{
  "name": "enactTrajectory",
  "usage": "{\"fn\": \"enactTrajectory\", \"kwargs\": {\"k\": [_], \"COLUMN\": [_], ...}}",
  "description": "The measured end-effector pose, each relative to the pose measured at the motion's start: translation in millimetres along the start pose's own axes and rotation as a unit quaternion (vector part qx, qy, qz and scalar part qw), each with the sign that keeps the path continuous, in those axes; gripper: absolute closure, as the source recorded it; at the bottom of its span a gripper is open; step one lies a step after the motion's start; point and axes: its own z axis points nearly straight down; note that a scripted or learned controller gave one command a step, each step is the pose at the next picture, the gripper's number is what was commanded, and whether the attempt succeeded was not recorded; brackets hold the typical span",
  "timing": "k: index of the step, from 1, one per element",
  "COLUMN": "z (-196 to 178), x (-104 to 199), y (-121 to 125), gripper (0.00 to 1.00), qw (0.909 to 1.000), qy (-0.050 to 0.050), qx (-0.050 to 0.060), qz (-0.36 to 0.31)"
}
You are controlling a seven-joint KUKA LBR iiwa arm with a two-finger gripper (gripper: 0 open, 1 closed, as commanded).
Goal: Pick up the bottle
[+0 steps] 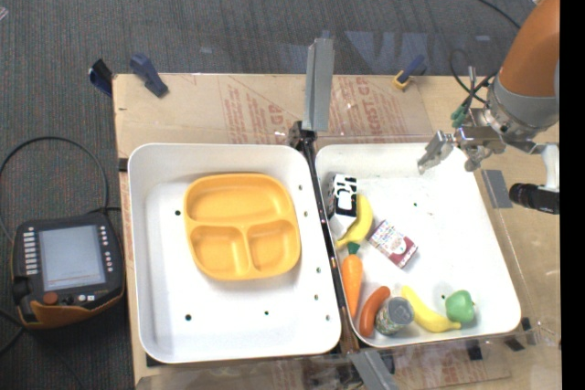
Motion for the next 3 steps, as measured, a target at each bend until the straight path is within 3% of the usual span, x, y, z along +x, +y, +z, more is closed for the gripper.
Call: {"fn": "enactTrajectory", "kwargs": {"k": [1,2,3], "z": [66.3,118.9,118.7], "x": [-27.7,-26.8,-26.7], "y": [-49.8,-162.0,-161.8], "gripper": [0.00,0.00,0.00], "qw": [0.9995,0.9998,0.9998], "qy": [0.000,0.002,0.002], "qx": [0.001,0.002,0.001], "qz": [-0.031,-0.021,-0.021]}}
